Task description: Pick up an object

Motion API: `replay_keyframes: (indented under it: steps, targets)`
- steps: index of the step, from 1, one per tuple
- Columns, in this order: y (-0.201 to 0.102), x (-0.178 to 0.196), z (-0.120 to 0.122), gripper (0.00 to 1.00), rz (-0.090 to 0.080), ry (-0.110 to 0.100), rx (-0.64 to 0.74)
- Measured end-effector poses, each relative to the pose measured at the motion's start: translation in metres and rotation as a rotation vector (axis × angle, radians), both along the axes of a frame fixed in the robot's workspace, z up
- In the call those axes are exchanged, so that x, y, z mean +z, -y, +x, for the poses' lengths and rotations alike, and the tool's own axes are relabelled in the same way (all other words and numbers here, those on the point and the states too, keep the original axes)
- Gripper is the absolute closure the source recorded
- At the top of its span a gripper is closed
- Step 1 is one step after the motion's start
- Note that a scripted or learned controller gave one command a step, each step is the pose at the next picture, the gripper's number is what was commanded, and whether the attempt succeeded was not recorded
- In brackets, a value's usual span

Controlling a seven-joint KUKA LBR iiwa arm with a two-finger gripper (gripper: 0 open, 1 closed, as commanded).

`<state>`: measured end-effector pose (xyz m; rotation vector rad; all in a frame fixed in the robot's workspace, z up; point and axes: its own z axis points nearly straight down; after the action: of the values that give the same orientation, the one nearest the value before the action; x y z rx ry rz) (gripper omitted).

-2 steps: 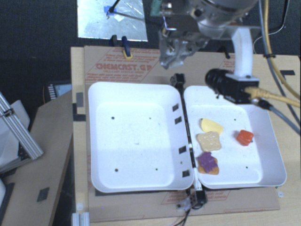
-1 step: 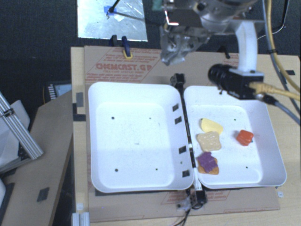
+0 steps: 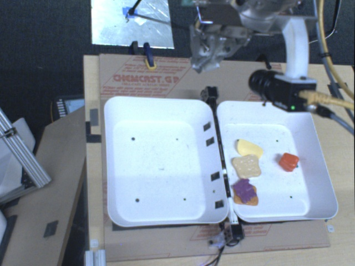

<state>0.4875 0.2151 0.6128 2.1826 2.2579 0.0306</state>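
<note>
"CHEMCAST GP" on brown board (image 3: pixel 145 77)

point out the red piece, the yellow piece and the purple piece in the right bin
red piece (image 3: pixel 288 161), camera view, middle of its top face
yellow piece (image 3: pixel 249 148), camera view, middle of its surface
purple piece (image 3: pixel 244 189), camera view, middle of its top

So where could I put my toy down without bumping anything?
The left bin has open white floor. In the right bin, it's crowded near the divider, with the yellow piece, tan cracker and purple piece. The red block sits apart; the near right corner is bare.
</note>
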Motion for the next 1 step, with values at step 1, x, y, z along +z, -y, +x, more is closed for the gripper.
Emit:
replay_keyframes:
  steps: [1]
  targets:
    - [-0.0001,0.011,0.0,1.0,0.002,0.002,0.003]
